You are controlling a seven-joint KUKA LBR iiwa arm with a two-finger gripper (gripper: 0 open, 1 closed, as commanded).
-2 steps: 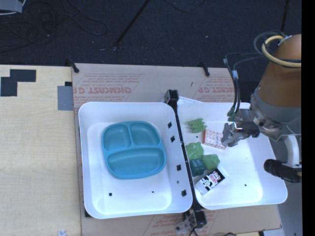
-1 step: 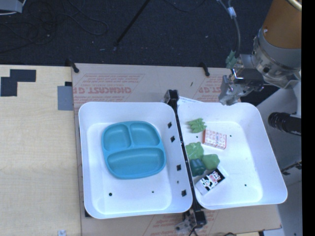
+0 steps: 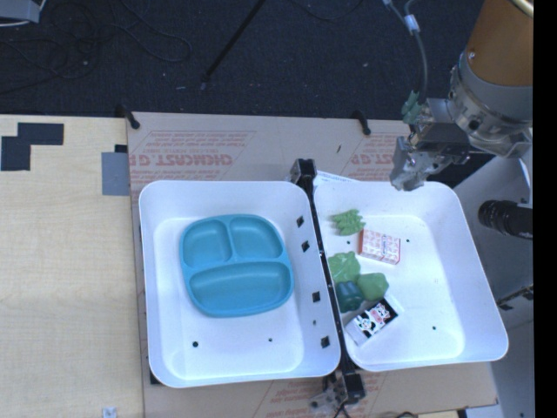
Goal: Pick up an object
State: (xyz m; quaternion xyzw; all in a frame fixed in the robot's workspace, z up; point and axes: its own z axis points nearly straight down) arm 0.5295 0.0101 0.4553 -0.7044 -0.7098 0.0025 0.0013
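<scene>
Pincer [image 3: 409, 174] above far rim of right bin [image 3: 474, 259], jaw state cannot tell. Nearest target: pink card [image 3: 379, 246], lying nearer camera, slightly left, long axis tilted across bin.

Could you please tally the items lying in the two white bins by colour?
Blue: 2, a divided plastic plate and a small dark blue piece
Green: 3 soft lumps
Red-and-white: 1 patterned box
Black-and-white: 1 patterned box
Total: 7

A light wooden bench [image 3: 61, 277] is covered in part by a printed cardboard sheet [image 3: 226, 151], on which two shallow white bins [image 3: 165, 233] [image 3: 461, 259] are set side by side, touching.
</scene>
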